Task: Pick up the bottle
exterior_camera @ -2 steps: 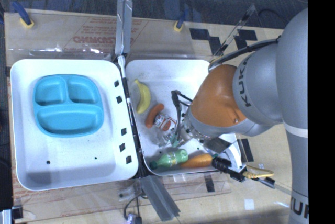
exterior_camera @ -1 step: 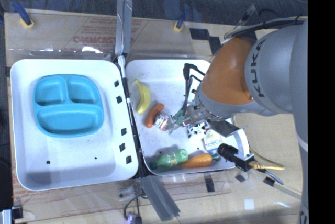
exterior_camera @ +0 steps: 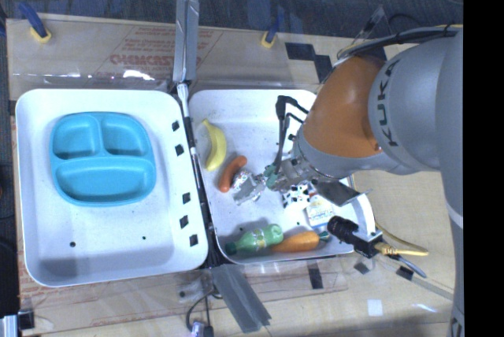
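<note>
You're looking down on two white bins side by side on the tabletop (exterior_camera: 94,44). The left bin (exterior_camera: 31,194) holds one thing: a blue divided plate (exterior_camera: 102,157) with three compartments, lying toward the bin's far left part.

The right bin (exterior_camera: 244,103) carries the rest. Count one green bottle (exterior_camera: 256,239) lying on its side along the near wall, with one carrot (exterior_camera: 299,242) touching its right end. Further back you have one yellow banana (exterior_camera: 213,145) near the left wall and, just beside it, one red-orange sausage-shaped piece (exterior_camera: 231,173). One crumpled silvery object (exterior_camera: 248,187) sits near the bin's middle, and one small white patterned item (exterior_camera: 307,201) lies right of it, partly under the arm.

The arm (exterior_camera: 378,115) reaches in from the right, its orange band over the bin. The tool (exterior_camera: 277,176) sits low by the silvery object, well apart from the bottle; you can't tell how wide it stands, since it is too small and cluttered to read
</note>
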Controlling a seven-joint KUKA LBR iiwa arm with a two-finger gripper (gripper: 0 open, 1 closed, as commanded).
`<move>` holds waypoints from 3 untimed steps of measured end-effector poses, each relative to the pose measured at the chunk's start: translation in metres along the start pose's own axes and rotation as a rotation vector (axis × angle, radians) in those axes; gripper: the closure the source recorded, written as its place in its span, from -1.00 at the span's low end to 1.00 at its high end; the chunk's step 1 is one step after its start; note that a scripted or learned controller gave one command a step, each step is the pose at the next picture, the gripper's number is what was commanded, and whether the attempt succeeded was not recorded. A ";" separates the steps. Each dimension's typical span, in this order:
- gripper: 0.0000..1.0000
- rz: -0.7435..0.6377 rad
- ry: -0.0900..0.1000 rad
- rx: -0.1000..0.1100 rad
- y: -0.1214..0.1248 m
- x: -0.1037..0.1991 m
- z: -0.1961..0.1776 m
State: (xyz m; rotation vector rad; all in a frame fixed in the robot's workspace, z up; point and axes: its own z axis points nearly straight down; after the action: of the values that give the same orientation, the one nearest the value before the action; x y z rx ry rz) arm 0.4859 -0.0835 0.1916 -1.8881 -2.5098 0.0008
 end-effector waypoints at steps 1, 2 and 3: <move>-1.00 0.155 0.002 0.004 -0.015 -0.014 0.087; -1.00 0.003 0.003 0.002 -0.034 -0.080 0.100; 1.00 -0.002 0.003 0.002 -0.033 -0.080 0.091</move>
State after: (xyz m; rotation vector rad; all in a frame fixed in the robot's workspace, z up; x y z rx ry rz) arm 0.4761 -0.1692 0.1008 -1.8834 -2.5090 0.0011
